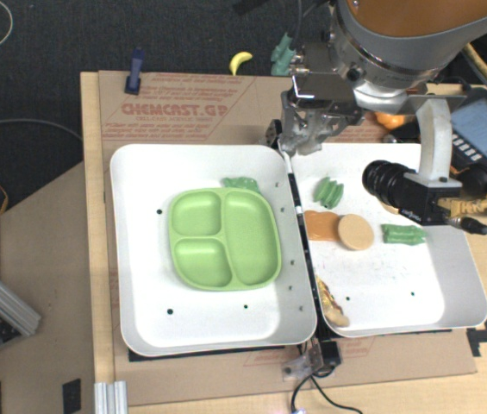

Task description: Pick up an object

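My gripper (pixel 302 136) hangs over the back edge of the bench where the two white bins meet, above the right bin's far left corner. The right bin (pixel 450 304) holds a ribbed green piece (pixel 329 192), an orange-brown slab (pixel 319 225) touching a tan round disc (pixel 356 232), a small green piece (pixel 402 235) and a brownish peel-like item (pixel 332 305) at its front left corner. In the left bin (pixel 135 231) lies a green divided plate (pixel 223 238), with a small green piece (pixel 240 182) just behind it. I see nothing held under the gripper.
A black cylinder with cables (pixel 402 190) juts over the right bin's back right part. The arm's grey and orange body (pixel 415 15) covers the top right. Behind the bins on the cardboard lie a blue clip (pixel 134 72), a yellow banana toy (pixel 240 60) and a green toy (pixel 284 54).
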You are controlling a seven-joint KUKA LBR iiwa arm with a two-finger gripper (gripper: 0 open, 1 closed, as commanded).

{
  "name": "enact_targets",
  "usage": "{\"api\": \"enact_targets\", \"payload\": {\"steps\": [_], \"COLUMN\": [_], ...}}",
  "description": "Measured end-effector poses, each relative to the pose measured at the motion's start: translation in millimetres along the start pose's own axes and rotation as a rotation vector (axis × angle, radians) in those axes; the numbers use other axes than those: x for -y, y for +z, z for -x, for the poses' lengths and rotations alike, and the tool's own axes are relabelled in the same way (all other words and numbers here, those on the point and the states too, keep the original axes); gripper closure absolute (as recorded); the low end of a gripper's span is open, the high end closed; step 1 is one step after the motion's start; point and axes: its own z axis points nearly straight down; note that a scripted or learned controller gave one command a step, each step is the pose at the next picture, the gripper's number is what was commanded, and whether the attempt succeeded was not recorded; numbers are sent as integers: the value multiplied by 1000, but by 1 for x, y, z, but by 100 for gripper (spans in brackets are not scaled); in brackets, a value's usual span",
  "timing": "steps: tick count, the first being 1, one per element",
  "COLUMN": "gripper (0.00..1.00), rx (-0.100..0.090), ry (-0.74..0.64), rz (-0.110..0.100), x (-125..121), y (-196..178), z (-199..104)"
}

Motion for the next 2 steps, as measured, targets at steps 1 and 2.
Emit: {"api": "enact_targets", "payload": {"steps": [1,2], "gripper": [100,100], "rx": [0,5], "ry": [-8,7], "rz": [-4,-11], "x": [1,1], "y": [12,58], "z": [-72,-6]}}
